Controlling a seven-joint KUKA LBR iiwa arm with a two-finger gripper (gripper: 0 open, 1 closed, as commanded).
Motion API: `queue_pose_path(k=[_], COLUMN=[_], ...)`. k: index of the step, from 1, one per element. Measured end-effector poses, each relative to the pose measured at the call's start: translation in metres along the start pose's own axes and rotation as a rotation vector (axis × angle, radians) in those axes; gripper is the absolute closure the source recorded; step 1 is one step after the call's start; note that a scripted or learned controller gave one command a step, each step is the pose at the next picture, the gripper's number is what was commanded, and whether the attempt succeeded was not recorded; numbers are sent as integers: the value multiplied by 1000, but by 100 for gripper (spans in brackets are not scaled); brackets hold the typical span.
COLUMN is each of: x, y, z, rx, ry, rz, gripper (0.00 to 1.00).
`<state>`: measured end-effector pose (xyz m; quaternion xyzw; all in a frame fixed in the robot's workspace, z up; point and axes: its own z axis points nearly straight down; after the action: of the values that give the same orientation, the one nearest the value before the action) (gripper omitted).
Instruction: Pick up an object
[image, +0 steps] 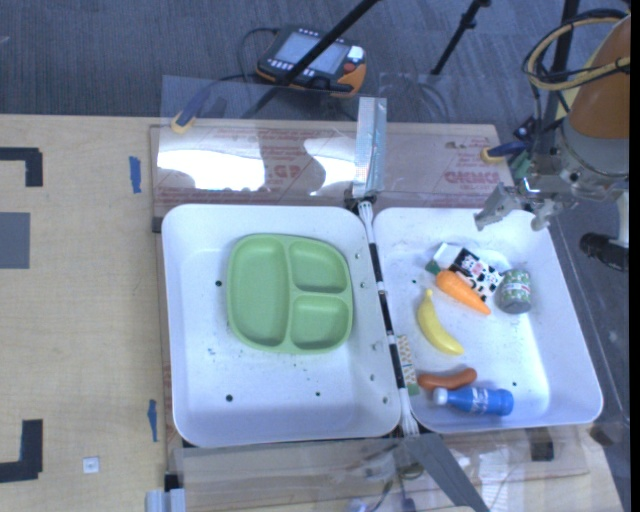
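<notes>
We see the gripper (518, 207) above the right bin's (560, 330) far edge, fingers spread apart, gripping nothing. The carrot (466, 292) lies in that bin, nearer the camera than the gripper, well apart. Beside the carrot, a small round can (516, 291) is hard to identify.

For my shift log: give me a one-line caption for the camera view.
Claw hovers open over the right bin's far edge, holding nothing; banana, carrot and blue bottle lie below.
</notes>
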<state>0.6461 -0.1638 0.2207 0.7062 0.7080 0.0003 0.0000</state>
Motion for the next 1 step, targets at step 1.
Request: queue_pose_path(k=[1], x=[31], y=[-37], z=[96], rx=[-10], ry=[-3], rz=[-214], gripper=[0])
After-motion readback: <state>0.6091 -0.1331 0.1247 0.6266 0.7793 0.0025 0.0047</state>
